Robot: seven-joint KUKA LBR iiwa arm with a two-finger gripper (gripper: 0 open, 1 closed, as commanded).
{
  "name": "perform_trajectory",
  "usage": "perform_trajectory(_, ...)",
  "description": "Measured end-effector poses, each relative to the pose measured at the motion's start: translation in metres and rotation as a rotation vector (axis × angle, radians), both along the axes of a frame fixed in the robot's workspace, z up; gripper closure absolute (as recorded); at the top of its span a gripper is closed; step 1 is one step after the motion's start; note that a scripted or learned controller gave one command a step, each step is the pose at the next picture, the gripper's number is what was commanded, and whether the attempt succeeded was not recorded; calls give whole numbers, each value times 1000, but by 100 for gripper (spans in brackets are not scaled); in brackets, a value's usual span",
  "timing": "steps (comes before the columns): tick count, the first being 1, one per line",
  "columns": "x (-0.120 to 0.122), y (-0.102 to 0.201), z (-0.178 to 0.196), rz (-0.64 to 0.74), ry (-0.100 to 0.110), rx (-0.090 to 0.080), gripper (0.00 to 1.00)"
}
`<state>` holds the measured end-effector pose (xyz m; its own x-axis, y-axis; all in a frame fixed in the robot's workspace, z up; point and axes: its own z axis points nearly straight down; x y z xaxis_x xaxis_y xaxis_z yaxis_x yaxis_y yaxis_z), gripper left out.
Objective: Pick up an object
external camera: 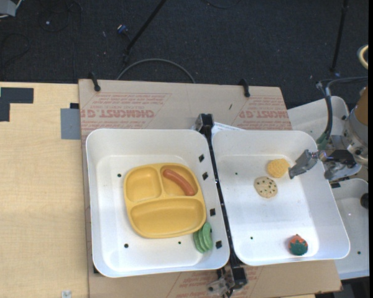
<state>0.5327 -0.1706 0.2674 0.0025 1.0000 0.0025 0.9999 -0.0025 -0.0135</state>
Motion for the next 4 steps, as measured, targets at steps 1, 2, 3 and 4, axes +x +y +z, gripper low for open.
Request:
perform_trajectory(1, 2, 0, 6, 3, -12, -3, 0)
perform_trajectory(2, 8, 5, -41, 3, -6, 0, 0)
perform_trajectory(3, 7, 5, -89, 2, -6, 0, 0)
perform_trajectory(4, 13, 1, -148, 1, -6, 0, 0)
